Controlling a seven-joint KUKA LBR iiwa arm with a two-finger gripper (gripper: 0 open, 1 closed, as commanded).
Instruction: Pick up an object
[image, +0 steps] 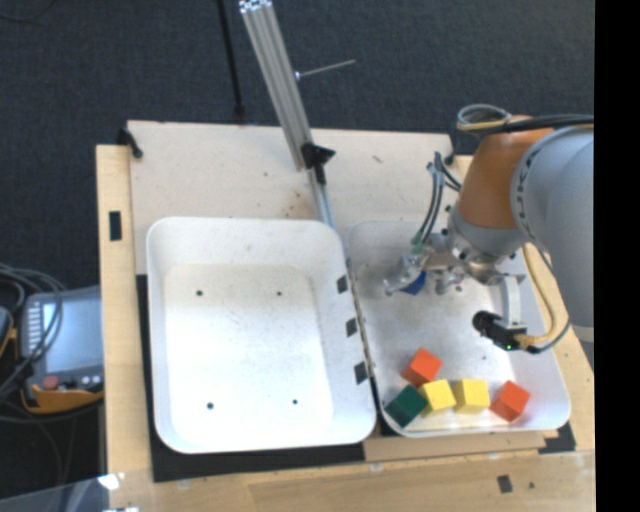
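Several small blocks lie along the front of the right bin (540, 345): an orange block (424, 365), a green block (407, 405), two yellow blocks (438, 395) (473, 393) side by side, and a red-orange block (511, 399). My gripper (418, 275) hangs over the back left part of that bin, well behind the blocks and apart from them. A small bluish patch (409, 286) shows at its tip; I cannot tell what it is.
The left bin (160, 300) sits beside the right one, with a narrow gap between them. A slanted aluminium bar (285, 90) rises from the back of the bench. A black cable end (490, 325) hangs from the wrist over the right bin.
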